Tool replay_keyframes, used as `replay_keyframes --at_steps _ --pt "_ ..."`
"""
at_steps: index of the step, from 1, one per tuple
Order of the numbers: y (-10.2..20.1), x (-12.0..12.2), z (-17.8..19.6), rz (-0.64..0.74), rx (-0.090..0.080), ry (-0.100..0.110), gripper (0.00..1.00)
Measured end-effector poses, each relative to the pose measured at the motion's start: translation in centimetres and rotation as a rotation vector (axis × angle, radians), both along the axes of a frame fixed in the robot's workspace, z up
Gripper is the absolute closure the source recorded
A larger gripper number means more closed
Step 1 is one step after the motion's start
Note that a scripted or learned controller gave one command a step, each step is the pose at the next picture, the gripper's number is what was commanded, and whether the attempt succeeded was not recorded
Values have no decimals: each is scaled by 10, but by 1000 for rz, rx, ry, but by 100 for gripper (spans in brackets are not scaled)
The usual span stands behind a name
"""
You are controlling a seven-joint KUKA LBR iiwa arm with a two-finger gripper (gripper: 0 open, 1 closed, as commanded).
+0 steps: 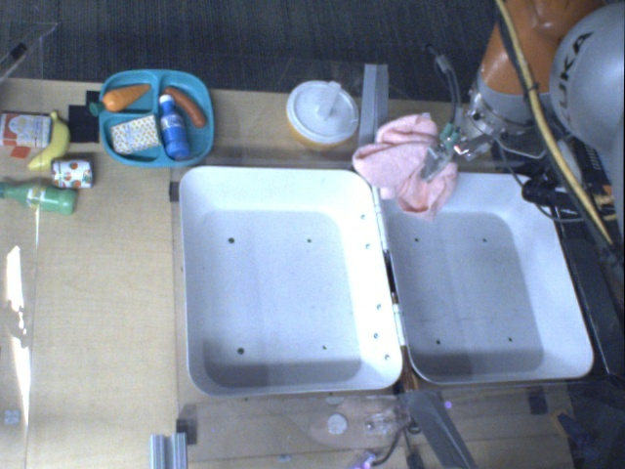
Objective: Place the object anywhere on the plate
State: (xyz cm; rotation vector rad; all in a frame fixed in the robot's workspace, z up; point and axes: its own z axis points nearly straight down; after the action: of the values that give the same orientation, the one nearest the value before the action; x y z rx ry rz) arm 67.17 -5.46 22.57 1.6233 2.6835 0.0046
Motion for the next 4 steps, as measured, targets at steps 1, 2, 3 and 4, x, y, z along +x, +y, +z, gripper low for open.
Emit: replay_keyframes --at_steps 1,2,3,4 --pt "46 -14 10 403 -1 1 100" --pt "104 -32 3 805 -2 1 100" --pt "161 -52 3 1090 -3 0 100" --pt "204 -78 -1 1092 -3 1 100"
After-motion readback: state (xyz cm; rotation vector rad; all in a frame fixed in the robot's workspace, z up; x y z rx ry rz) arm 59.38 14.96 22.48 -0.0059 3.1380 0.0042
